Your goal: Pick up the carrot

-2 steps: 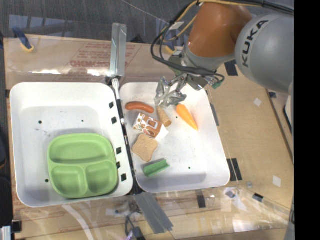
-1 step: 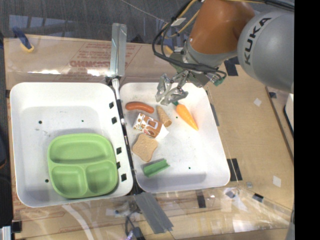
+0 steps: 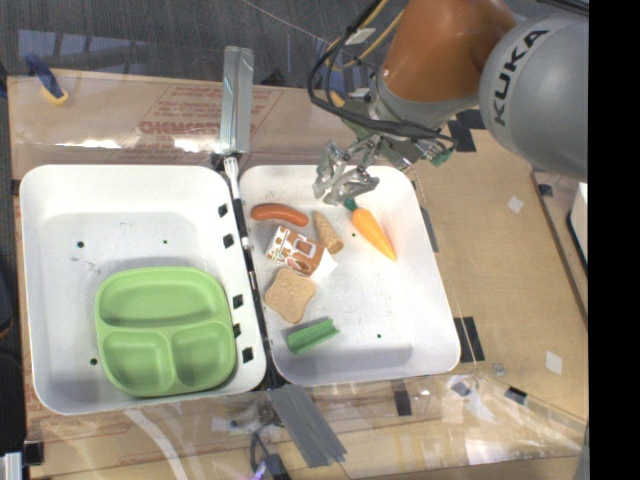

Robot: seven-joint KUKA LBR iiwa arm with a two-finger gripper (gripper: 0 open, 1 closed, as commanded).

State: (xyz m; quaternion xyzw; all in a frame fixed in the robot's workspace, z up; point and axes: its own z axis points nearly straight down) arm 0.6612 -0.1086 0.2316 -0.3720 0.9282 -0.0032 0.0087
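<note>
While the gripper [image 3: 345,180] hangs, jaws unreadable, in the right bin [image 3: 425,333], the carrot [image 3: 374,231] lies at its four o'clock.

Grey KUKA-lettered arm [image 3: 535,78], orange band, black looping cables, metallic end effector [image 3: 345,180]

Legible text, item one: "KUKA", dark capital letters on the grey arm housing [image 3: 535,78], upper right. Item two: faded red printing on the cardboard sheet [image 3: 175,113] behind the bins, reversed and too blurred to read.
</note>
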